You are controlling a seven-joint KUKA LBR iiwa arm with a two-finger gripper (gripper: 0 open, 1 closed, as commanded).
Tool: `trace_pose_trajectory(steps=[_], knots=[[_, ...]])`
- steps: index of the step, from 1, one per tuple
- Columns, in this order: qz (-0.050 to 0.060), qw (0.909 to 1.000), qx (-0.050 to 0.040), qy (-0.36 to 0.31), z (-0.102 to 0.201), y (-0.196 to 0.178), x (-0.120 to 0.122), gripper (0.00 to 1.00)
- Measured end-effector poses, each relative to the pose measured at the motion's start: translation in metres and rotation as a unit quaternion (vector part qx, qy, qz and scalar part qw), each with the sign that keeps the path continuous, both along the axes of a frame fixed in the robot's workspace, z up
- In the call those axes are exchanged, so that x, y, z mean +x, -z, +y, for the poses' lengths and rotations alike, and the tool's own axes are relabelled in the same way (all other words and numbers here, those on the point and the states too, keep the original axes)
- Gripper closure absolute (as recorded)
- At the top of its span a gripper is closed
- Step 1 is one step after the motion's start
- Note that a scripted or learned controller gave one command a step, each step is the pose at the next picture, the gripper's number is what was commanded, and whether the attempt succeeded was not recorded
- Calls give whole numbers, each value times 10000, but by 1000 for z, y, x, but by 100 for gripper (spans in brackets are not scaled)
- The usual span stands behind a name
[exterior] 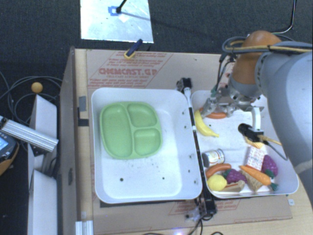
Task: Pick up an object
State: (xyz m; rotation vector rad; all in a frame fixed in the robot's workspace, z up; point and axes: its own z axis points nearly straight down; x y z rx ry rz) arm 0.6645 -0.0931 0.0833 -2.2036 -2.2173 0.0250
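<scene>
Camera view, 1 frame. The arm is reaching in from the right of the frame, and the hand (pixel 222 107) is sitting low over the upper left part of the right bin (pixel 289 189). Directly under the hand, an orange-red piece (pixel 216 115) is lying on the bin floor, partly covered. Whether the hand is open, closed, or gripping the piece cannot be told from this angle.

A banana (pixel 203 126) is lying just left of and below the piece, along the bin's left wall. Toward the lower part of the same bin, a small can (pixel 214 156), a sausage (pixel 218 169), a lemon (pixel 217 182), purple grapes (pixel 235 176) and a carrot (pixel 255 173) are crowding together.

The left bin (pixel 146 192) is holding 1 green 3-section plate (pixel 130 129). Both bins are resting on the worktop (pixel 127 67).
</scene>
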Motion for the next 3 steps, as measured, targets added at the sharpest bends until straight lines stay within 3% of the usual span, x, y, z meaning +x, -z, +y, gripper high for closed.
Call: trace_pose_trajectory(steps=[3], knots=[[-14, 10000, -24, 20, 1, 0, -1, 0]])
